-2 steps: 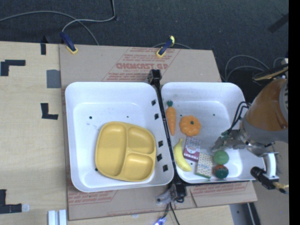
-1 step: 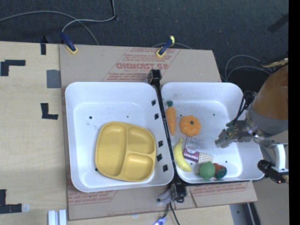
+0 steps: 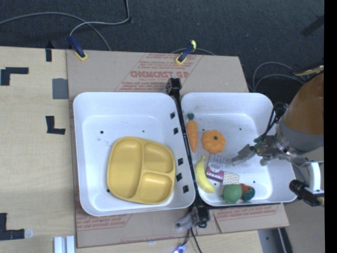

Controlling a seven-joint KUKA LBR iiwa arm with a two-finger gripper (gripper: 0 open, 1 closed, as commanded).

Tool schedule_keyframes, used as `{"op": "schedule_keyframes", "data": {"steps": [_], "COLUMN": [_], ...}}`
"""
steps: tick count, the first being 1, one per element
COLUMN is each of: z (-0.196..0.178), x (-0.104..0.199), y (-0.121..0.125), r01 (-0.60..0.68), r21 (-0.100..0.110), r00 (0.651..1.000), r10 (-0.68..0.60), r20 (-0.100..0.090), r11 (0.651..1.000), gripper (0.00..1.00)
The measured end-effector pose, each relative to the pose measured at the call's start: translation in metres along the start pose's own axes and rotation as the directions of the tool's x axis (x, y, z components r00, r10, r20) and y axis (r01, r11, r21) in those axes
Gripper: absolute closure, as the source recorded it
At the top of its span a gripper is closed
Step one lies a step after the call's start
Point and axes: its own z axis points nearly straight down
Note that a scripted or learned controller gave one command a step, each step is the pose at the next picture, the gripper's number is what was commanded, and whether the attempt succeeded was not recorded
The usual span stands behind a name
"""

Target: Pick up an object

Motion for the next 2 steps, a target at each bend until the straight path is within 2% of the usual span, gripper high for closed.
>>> {"op": "schedule_keyframes", "data": {"steps": [1, 2], "z": [0.038, 0.091], "x": [0.045, 0.055], "y": [0.058, 0.120], "r01": [0.000, -0.003], "r21": [0.001, 0.002], "r00": [1.000, 1.000], "r10": [0.000, 0.003], "r20": [-0.001, 0.009], "r11": [1.000, 1.000], "gripper": [0.00, 0.00]}}
